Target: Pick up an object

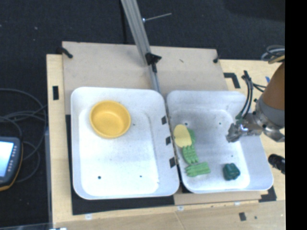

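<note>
My gripper hangs over the right part of the right bin, with nothing visible between its fingers. Below it, near the bin's front right corner, lies a dark green block. At the bin's left side sits a pale yellow object on a green ridged piece. A second green ridged piece lies just in front of them. A yellow bowl stands upright in the back left of the left bin.
A slanted metal pole rises from behind the bins at the middle. Cables run beside the arm at the right. A handheld screen lies off the bench at the left.
</note>
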`<state>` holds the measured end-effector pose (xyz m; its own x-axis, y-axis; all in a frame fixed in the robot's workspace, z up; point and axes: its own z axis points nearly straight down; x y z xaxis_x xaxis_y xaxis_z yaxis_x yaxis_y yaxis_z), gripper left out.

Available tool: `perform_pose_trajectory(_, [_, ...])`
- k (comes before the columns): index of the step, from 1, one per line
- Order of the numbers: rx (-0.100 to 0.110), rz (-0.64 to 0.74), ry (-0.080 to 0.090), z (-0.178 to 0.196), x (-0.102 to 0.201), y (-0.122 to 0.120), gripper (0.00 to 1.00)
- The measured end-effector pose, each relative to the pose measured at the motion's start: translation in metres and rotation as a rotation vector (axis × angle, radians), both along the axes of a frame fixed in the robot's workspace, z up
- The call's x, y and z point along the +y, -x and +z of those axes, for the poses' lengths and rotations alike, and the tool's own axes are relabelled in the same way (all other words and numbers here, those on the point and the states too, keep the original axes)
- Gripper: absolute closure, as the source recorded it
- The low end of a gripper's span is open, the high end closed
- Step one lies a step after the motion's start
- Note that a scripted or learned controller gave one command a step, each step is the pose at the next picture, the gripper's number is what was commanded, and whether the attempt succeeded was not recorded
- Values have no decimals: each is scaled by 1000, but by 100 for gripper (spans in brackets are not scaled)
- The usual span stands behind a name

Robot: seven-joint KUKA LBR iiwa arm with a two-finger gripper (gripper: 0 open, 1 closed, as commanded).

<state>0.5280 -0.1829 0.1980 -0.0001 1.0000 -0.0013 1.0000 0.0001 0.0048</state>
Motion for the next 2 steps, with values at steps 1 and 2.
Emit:
perform_pose_trajectory(1, [2,0,-1,21,-1,-1,100])
perform_pose_trajectory(2, [4,4,-2,17,55,-22,100])
